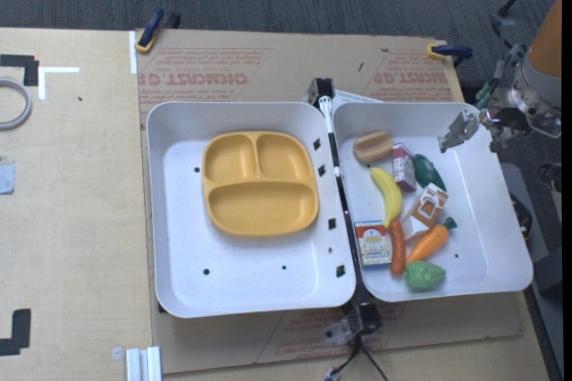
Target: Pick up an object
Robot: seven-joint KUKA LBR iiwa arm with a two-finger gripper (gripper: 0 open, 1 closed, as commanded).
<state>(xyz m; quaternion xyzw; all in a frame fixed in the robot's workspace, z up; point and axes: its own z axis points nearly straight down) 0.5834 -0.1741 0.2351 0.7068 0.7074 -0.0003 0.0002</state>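
Banana lies in the right bin among other toy food, its long axis running near-to-far, beside a carrot. Both bins sit on cardboard over a pale bench, dark carpet beyond. The gripper hovers over the bin's far edge, fingers open, holding nothing.

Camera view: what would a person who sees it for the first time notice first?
Most likely the yellow plate, alone in the left bin. Next, the bright heap of toy food in the right bin: a banana, a carrot and others close together. The gripper hangs over that bin's far right corner.
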